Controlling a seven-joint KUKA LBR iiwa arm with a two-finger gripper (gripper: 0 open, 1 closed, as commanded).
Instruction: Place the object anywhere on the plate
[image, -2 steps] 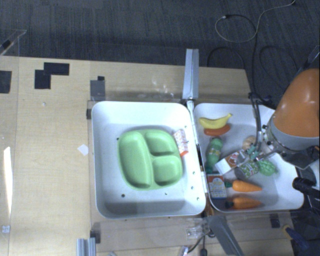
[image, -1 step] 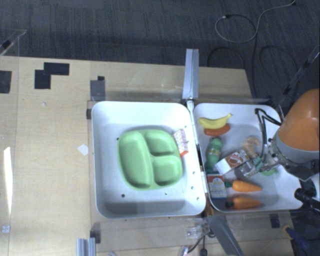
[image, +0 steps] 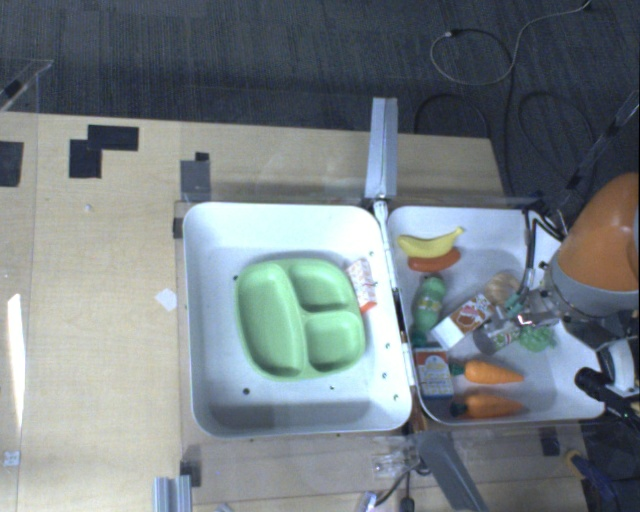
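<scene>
Here 2 white bins sit side by side on the bench (image: 100, 330). The left bin (image: 215, 400) holds a green plate (image: 298, 318) with 3 compartments, lying flat near the bin's middle. A small red-and-white packet (image: 362, 283) lies just beside the plate's right rim, touching or nearly touching it; its printing is too small to read.

The arm (image: 605, 255) reaches in from the right, its orange band over the right bin's (image: 560, 405) right edge, the wrist angled down and leftward into that bin. The gripper (image: 508, 322) sits low among the clutter there; whether its fingers are open or closed cannot be told, and nothing is plainly between them.

In the right bin, 2 carrots lie along the near side, one carrot (image: 492, 374) above the other (image: 490, 405). A green bottle (image: 430, 303) stands left of centre. A banana (image: 430, 241) lies at the far side with a red pepper (image: 434, 262) just beneath it. A carton (image: 434, 374) sits at the near left; its label is illegible. A small red-and-white box (image: 465, 321) lies by the gripper, perhaps touching it. Something green (image: 538, 338) lies just right of the gripper.
</scene>
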